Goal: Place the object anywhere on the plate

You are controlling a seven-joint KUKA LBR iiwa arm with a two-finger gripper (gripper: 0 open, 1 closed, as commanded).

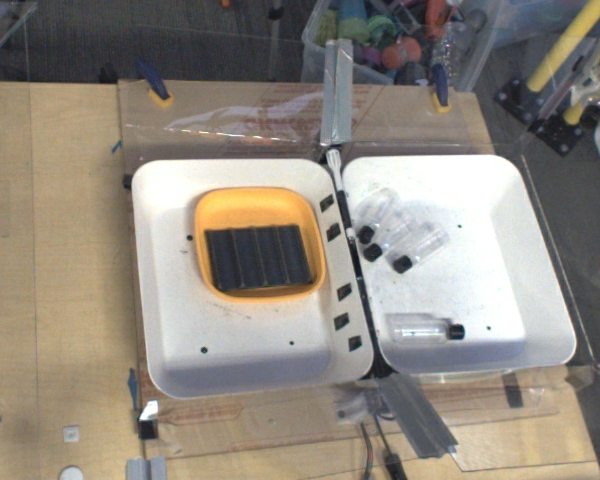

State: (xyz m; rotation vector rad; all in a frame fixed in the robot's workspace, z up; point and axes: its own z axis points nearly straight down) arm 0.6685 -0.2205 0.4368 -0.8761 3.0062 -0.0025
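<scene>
Two shallow white bins sit side by side on the bench, split by a thin divider point(346, 268) with small black tabs along it. The left bin point(170, 358) holds an orange plate point(212, 208), squarish with rounded corners, set a little toward the back. A dark ribbed block point(259, 257) lies flat across the plate's middle, well inside the rim, so by my reckoning the placing is already done.

The right bin point(520, 268) holds the spare pieces: a loose huddle of clear little vials with black caps point(400, 236) near the divider, some touching, and one more vial point(425, 328) lying on its side apart from them, toward the front edge. They look left where they rolled, not arranged.

As for the robot's hand, I cannot tell whether it is released or clenched.

Behind the bench a clear tub of coloured toys point(400, 18) stands on the floor.
</scene>
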